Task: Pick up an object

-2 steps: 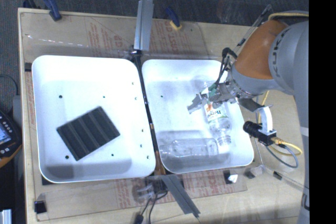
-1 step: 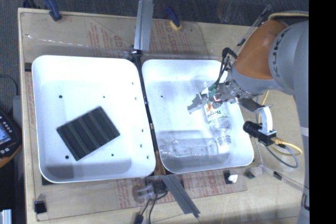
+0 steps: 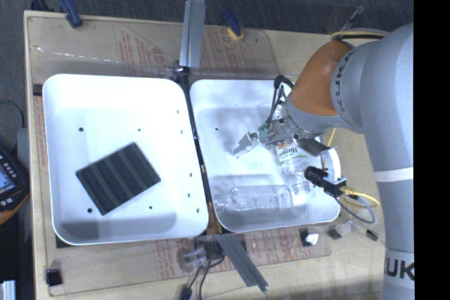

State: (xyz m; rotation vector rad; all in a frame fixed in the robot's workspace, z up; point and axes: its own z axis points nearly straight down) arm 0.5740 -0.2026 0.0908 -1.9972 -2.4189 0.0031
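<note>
Bottles of clear plastic are the candidate objects, and two can be counted, both in the right bin (image 3: 211, 98). The larger clear bottle (image 3: 254, 198) lies on its side along the near wall of that bin, transparent enough that the white floor shows through it. The smaller bottle (image 3: 290, 159) carries a white label with dark print and lies just beside the larger one, toward the bin's right wall, partly under the wrist. Largest in view is the single arm (image 3: 380, 102), grey with an orange band, reaching in from the right. Next come two shallow white bins side by side; the left bin (image 3: 63, 98) holds one dark ribbed rectangular panel (image 3: 118, 178), lying flat and turned at an angle. The gripper (image 3: 244, 145) hangs low over the middle of the right bin, its metal tip pointing left, near the labelled bottle; whether its fingers are spread or pressed together cannot be told. Three blue clamps sit along the bench's far edge.
</note>
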